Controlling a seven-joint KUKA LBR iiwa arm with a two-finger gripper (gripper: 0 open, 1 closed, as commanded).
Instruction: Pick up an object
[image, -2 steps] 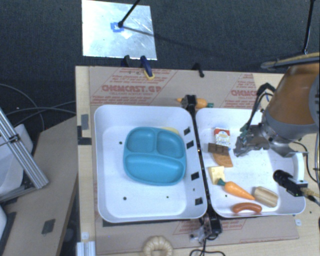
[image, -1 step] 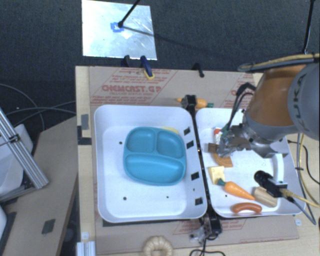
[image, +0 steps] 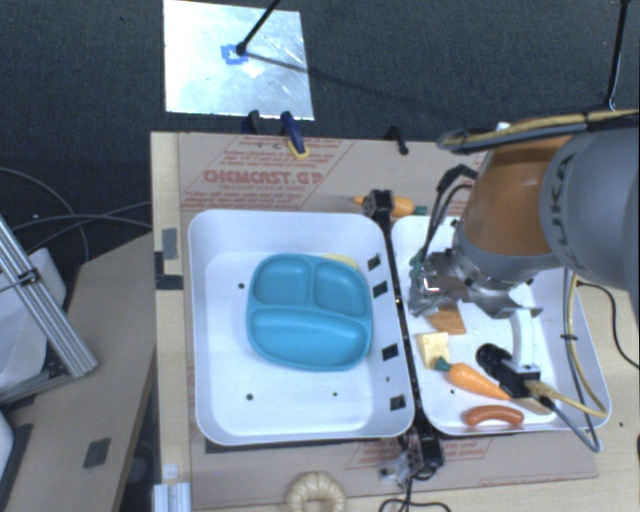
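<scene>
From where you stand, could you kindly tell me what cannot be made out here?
- Far half of the right bin: camera view, covered by the arm.
- The hand: largely hidden under the arm.
- The brown cracker: far edge tucked beneath the hand.
- The yellow item behind the blue plate: mostly hidden by the plate's rim, too little to identify.

The grey arm (image: 595, 200) reaches in over the right bin (image: 440, 400), its tool (image: 432, 284) low near the bin's left wall. Just in front of the tool lies a tan cracker (image: 450, 322), then a pale yellow cheese block (image: 433, 348), a carrot (image: 468, 377) and a reddish sausage (image: 492, 416) nearest the front rim. The left bin (image: 215, 400) holds a blue divided plate (image: 308, 310), with something yellow peeking from behind it. Both bins sit on printed cardboard (image: 265, 170) on the counter (image: 110, 300). A braided ring (image: 315, 492) lies at the front edge.
</scene>
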